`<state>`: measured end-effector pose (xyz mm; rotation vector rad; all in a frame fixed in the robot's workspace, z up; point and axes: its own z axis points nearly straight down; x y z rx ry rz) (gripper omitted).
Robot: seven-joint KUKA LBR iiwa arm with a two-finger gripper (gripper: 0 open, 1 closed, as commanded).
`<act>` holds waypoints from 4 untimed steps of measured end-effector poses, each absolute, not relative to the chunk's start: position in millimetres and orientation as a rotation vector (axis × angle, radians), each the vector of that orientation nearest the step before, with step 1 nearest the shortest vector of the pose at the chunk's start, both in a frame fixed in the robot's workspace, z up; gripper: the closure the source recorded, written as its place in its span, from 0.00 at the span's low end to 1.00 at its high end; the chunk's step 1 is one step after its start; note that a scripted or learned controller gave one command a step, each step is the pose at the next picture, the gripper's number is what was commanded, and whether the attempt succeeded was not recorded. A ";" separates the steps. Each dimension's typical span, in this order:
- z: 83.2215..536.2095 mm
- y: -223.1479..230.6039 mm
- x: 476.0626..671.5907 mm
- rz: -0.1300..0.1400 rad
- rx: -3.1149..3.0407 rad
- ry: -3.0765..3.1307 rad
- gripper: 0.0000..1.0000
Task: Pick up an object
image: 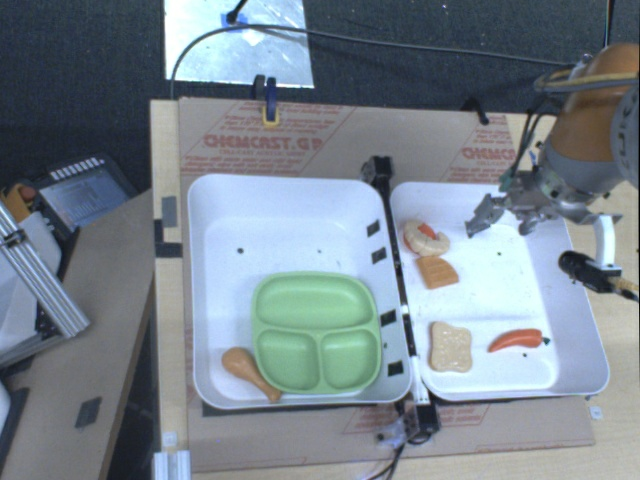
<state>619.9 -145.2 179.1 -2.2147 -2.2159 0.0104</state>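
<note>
My gripper [505,218] hangs over the back of the right bin [575,368], its two fingers spread apart with nothing between them. To its left in that bin lie a round white and orange food piece [424,235] and a tan wedge [438,272] just in front of it. Near the bin's front sit a slice of toast [450,347] and a red chili pepper [517,340]. The gripper is above and to the right of the round piece, apart from every object.
The left bin [215,208] holds a green divided plate [316,330] and a tan drumstick [250,370] at its front left corner. A black divider [385,230] runs between the bins. A yellow clamp [268,101] sits behind them.
</note>
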 end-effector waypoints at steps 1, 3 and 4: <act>186.4 -145.0 623.0 -0.001 -2.219 -2.226 0.00; 100.7 -149.9 619.6 0.002 -2.220 -2.222 0.00; 84.4 -149.7 620.3 0.000 -2.220 -2.224 0.00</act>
